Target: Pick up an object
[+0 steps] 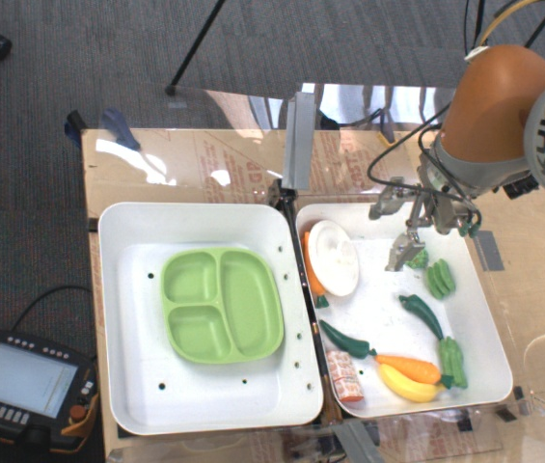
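Left bin [118, 258]: we see just the green divided tray [222, 304], nothing to grab there. Right bin [489, 297] has the candidates: white plate [334, 256], dark green pepper [346, 340], carrot [409, 366], banana [406, 383], green okra piece [440, 279]. Gripper [405, 256] sits low over the bin's upper part, beside the okra; we can't tell its closure. Nothing visibly lifted, so we judge the pick not done.

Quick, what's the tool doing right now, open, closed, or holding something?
Tool: over the right bin, just beside a small green item; open or closed cannot be told.
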